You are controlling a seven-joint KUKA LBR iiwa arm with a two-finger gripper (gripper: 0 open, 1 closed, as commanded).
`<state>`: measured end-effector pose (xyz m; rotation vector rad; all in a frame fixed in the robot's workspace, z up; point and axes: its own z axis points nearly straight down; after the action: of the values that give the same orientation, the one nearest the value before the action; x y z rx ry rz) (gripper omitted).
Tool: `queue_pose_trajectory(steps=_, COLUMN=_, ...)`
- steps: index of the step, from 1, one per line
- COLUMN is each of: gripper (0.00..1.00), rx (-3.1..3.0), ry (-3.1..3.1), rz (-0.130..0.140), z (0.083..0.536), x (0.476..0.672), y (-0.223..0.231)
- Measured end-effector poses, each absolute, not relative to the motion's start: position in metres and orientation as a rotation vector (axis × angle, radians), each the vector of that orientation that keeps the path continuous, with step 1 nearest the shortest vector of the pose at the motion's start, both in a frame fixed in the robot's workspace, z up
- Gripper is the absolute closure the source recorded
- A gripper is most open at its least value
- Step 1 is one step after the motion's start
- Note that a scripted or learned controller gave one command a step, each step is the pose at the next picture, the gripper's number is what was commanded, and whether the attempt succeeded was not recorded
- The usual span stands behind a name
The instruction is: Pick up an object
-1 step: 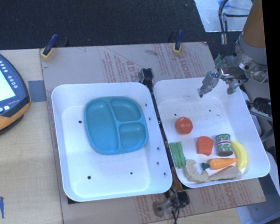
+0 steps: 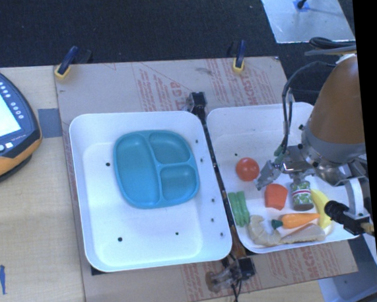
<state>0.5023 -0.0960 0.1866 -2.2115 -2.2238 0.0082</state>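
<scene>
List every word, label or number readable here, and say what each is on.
Red print repeats in rows across the brown board under the bins: too blurred to read.
The small jar beside the gripper has a label: too small to read.
The pendant at the far left has a screen and buttons: no legible text.

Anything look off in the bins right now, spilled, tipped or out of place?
Nothing looks spilled or broken. The blue plate sits flat in the left bin. The toy food, tomato, carrot and the rest, is crowded into the right bin's near corner, under the gripper, so pieces touch or overlap.
</scene>
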Motion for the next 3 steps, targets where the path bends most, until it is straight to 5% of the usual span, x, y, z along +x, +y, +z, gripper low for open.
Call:
queue_pose_trajectory(steps=1, gripper=0.0, rx=-2.212, ry=-2.226, rz=0.008, z=0.091, x=0.579, y=-0.121)
queue_pose_trajectory(steps=2, gripper=0.0, rx=-2.214, ry=-2.224, rz=0.006, z=0.091, x=0.545, y=-0.1)
queue_pose_trajectory(steps=3, gripper=0.0, rx=-2.213, ry=-2.227, rz=0.006, z=0.092, x=0.569, y=-0.099)
